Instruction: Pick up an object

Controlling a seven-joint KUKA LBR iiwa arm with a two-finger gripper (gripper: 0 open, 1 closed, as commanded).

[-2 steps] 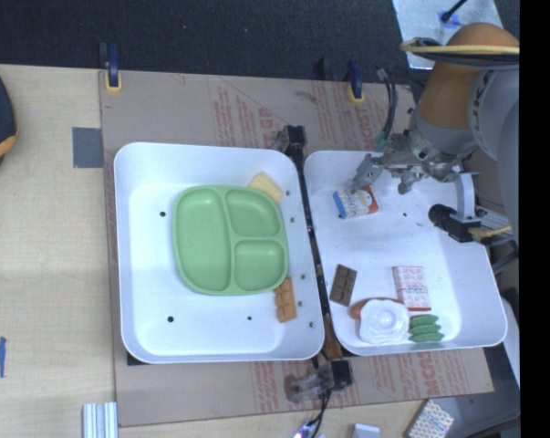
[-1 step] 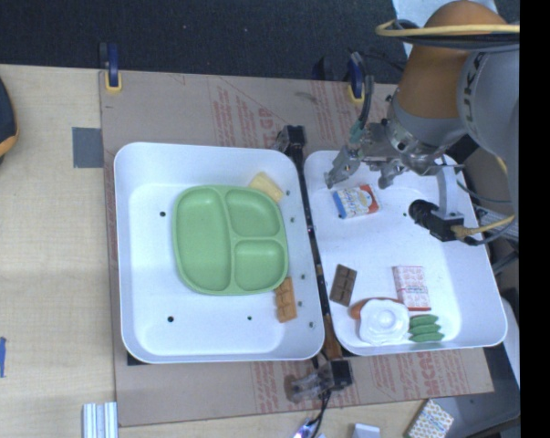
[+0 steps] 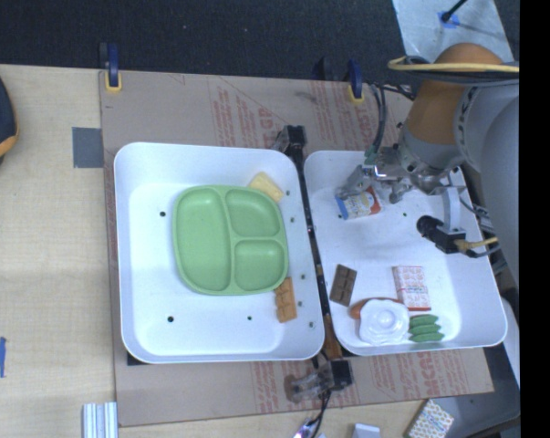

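My gripper (image 3: 358,188) is low over the far part of the right bin (image 3: 475,286), reaching in from the right. A small blue, white and orange packet (image 3: 360,207) lies right under its tip, touching or nearly so; I cannot see whether it is gripped. Nearer the front of that bin lie a brown chocolate bar (image 3: 343,285), a red and white packet (image 3: 409,286), a white round lid-like thing (image 3: 384,322), a green pod-like item (image 3: 424,328) and a small orange piece (image 3: 356,309).
The left bin (image 3: 142,245) holds a green divided plate (image 3: 229,239), a pale yellow piece (image 3: 266,186) at the plate's far right corner and an orange-brown cracker (image 3: 285,300) at its near right. A black divider (image 3: 307,245) runs between the bins.
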